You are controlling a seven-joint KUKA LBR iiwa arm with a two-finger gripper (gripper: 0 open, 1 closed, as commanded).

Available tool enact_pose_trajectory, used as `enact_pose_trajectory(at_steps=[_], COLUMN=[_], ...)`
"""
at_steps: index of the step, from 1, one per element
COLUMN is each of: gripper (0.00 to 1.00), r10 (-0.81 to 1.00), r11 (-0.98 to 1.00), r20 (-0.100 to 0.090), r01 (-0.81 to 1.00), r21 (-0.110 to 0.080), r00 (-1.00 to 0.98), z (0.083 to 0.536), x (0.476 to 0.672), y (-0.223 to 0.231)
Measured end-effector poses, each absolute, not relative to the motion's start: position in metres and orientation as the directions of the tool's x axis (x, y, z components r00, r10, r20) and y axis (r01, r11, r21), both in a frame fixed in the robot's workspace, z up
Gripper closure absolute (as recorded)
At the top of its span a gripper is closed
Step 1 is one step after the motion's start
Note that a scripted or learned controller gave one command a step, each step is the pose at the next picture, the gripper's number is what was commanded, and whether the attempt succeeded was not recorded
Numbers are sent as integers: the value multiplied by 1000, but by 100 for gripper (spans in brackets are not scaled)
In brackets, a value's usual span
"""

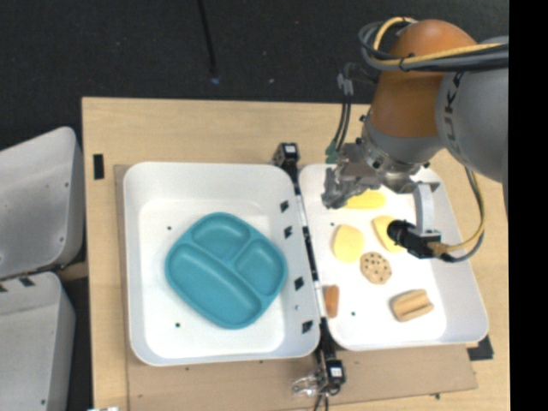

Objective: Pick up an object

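Your arm (428,84) comes in from the upper right of the frame, its orange band bulging above the wrist, and hangs over the back part of the right bin (467,315). The gripper (341,188) sits low at the upper left of that bin, just beside the divider between the two bins. You cannot tell from this view whether the jaws are apart or together; the dark metal there is too blurred, and nothing can be seen between them.

Look at the right bin for things to pick. A yellow piece (366,200) lies just right of the gripper, partly under the wrist. Below it is a pale yellow chip (347,242), and a second yellow bit (383,232) lies to its right, touching a black fitting (411,238) on the arm's cable. A round cookie (375,267) with dark spots lies lower, near the middle. A tan block (410,305) lies toward the lower right, well apart from the gripper. A small orange stick (330,300) lies against the bin's left wall.

The left bin (141,332) holds a teal tray (225,269) with compartments, lying flat near its middle. Both bins rest on the wooden bench (103,127).
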State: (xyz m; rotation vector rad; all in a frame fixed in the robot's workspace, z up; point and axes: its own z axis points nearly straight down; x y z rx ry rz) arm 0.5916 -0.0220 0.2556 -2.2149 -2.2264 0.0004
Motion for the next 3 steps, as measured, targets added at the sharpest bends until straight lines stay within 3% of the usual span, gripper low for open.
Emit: enact_pose_trajectory(at_steps=[2, 3], gripper=[100, 0], r10=[1000, 1000], r11=[8, 0], r20=[2, 0], r01=[1000, 1000], r21=[-1, 0], r00=[-8, 0], z=[251, 250], x=[542, 543], y=[74, 71])
